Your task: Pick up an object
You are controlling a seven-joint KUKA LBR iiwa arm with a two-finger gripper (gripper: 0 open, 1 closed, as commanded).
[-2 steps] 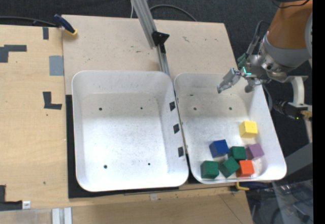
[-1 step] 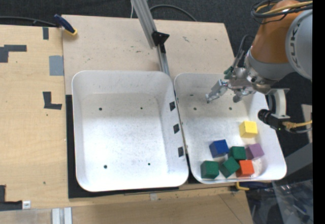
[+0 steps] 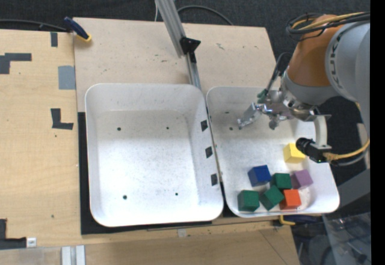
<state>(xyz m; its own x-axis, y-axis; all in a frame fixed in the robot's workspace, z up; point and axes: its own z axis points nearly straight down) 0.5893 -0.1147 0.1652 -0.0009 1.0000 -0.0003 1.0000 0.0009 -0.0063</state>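
Several small blocks lie in the near part of the right bin (image 3: 231, 155): a blue block (image 3: 259, 174), three green blocks (image 3: 248, 200) (image 3: 272, 197) (image 3: 281, 181), an orange block (image 3: 292, 198), a purple block (image 3: 302, 178) and a yellow block (image 3: 295, 152) off by itself toward the right wall. My gripper (image 3: 258, 121) hangs over the far half of that bin, up and left of the yellow block. It is open, and nothing sits between its fingers.
The left bin (image 3: 96, 137) stands beside the right one, sharing a middle wall. A slanted metal pole (image 3: 171, 14) rises from behind the bins. A cable (image 3: 337, 152) loops near the wrist. A blue-and-yellow clamp (image 3: 78, 28) lies at the far left.
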